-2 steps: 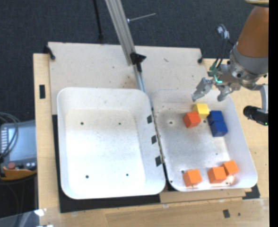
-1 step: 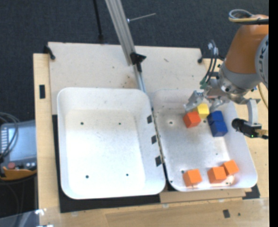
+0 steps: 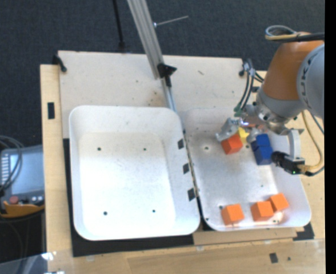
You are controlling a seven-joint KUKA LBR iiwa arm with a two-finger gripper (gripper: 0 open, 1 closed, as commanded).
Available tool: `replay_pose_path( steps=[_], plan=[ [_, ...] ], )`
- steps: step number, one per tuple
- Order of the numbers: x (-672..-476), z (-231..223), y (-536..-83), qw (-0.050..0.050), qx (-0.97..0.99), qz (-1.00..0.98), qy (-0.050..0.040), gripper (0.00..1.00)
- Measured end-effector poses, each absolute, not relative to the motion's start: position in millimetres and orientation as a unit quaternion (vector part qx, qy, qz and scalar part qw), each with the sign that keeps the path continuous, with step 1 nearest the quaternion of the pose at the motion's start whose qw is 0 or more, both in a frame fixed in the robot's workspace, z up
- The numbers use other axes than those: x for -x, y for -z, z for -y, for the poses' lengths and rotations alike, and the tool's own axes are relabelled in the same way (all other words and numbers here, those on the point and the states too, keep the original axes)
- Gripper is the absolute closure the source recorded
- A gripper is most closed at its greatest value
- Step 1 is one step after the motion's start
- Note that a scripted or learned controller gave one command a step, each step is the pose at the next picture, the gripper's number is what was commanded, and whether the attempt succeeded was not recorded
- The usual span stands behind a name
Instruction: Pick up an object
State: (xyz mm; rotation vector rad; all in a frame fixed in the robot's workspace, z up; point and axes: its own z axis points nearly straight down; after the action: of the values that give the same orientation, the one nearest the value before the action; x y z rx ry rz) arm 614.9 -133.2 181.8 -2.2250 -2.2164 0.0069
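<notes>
Four orange blocks are sitting in the right bin (image 3: 211, 207), plus a blue block (image 3: 262, 149) and a little yellow piece (image 3: 243, 134). The claw (image 3: 232, 131) is down at the far end of that bin, and one orange block (image 3: 232, 145) sits right under its tip, touching or close to it. From where I'm standing I honestly can't tell if the claw is spread or pinched, and I can't see anything clearly clamped in it, so I wouldn't call that a grab.

The yellow piece is just beside the claw on the arm side, and the blue block is next to that, a bit nearer the front. Pretty crowded spot. The other three orange blocks (image 3: 232, 213) (image 3: 262, 210) (image 3: 279, 202) are well apart from the claw, lined up along the near rim.

If it's going for the orange block under it, I'd say the trick is to straddle just that one, squared up to its flat sides, and not catch the yellow piece in the same bite. Come down straight, close gently, lift slowly. Any skew and the block probably just squirts out sideways toward the blue one. The left bin (image 3: 79, 170) doesn't matter for this.
</notes>
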Motion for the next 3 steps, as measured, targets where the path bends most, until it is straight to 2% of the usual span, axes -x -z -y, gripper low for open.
replay_pose_path(
  steps=[1,2,3],
  plan=[
    [-622.2,144,-132,-0.003,0.709,0.706,-0.0007,0.00],
    [-624.4,144,-147,-0.006,0.710,0.704,0.0033,1.00],
    [-624.0,135,-199,-0.002,0.706,0.708,0.0022,1.00]
  ],
)
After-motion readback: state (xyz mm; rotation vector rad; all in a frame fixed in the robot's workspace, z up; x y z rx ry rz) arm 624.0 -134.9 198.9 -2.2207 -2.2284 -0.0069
